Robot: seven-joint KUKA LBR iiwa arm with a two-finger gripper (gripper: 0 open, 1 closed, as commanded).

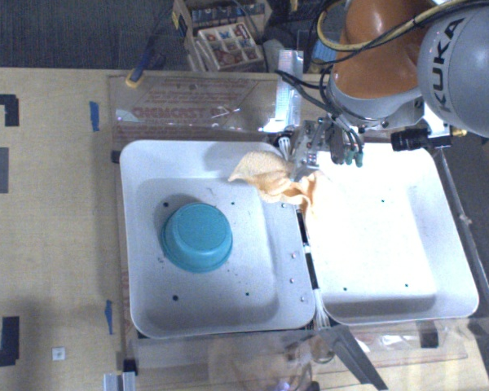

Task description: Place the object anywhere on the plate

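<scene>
Blue bowl [197, 236] inverted in left bin [147, 300]; orange cloth [270, 177] pinched, lifted by jaws at bin's far right corner.

A teal-blue bowl [197, 236] sat upside down in the left of two white bins [147, 177], while a pale yellow-orange cloth [269, 176] draped over the divide toward the right white bin [391, 243]. The arm [440, 47] was grey with an orange band, above a light wooden bench [41, 243] marked with blue tape [94, 115] and black squares.
</scene>
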